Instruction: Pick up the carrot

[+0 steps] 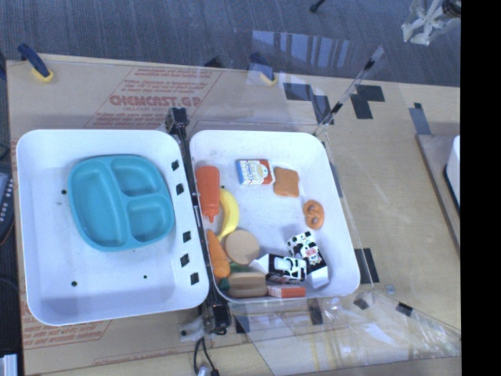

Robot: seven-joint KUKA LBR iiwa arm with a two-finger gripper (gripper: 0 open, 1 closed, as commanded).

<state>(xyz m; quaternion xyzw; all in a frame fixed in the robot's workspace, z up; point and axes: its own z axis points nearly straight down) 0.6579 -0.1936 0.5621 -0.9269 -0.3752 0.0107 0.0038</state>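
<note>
Gripper (429, 10) is at the top right of the camera view, over the dark floor beyond the bench, well apart from both bins. Too small and blurred; can't tell if it's released or clenched. Nothing visibly in it.

Carrot (218, 254) lies in the right bin (333, 175), against its left wall toward the near corner, long axis roughly along that wall. A round tan bun (242, 247) sits just beside it on the right, a banana (228, 214) just above, and a red-orange bottle (207, 192) above that along the same wall. A brown block (247, 284) sits near the carrot's lower end.

Also in the right bin: 1 small carton (253, 171) and cow-print cartons (301, 257).

Left bin (39, 288) holds 1 teal divided plate (121, 202).
</note>
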